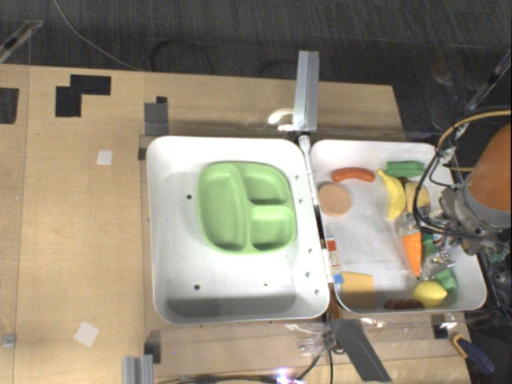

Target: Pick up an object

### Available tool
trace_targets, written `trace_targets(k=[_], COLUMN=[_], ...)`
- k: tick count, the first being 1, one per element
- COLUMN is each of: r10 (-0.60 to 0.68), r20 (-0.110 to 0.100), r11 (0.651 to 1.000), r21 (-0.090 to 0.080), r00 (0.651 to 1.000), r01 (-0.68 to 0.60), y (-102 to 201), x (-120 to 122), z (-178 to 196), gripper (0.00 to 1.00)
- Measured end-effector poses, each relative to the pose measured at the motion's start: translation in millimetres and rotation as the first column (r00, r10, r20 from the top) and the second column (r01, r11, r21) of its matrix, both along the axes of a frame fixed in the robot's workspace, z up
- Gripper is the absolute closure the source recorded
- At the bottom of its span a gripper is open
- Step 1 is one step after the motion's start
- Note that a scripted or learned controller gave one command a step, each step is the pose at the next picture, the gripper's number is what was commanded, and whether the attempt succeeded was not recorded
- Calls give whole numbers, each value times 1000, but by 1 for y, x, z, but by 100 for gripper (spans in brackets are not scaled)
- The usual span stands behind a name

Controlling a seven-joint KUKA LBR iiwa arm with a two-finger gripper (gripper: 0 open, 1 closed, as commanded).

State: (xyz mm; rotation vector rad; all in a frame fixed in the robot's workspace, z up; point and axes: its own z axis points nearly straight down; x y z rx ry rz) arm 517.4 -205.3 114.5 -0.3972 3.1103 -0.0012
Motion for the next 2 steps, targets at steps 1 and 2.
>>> trace_targets(k=[1,2], r10=[-14,-10], r20=[14,27], r11=[1000,1000], r21=[-3,-5], r00=[1000,1000], r01=[14,10], y=[0,1], x=[-7,-2], z=[-24,-12], gripper=[0,100])
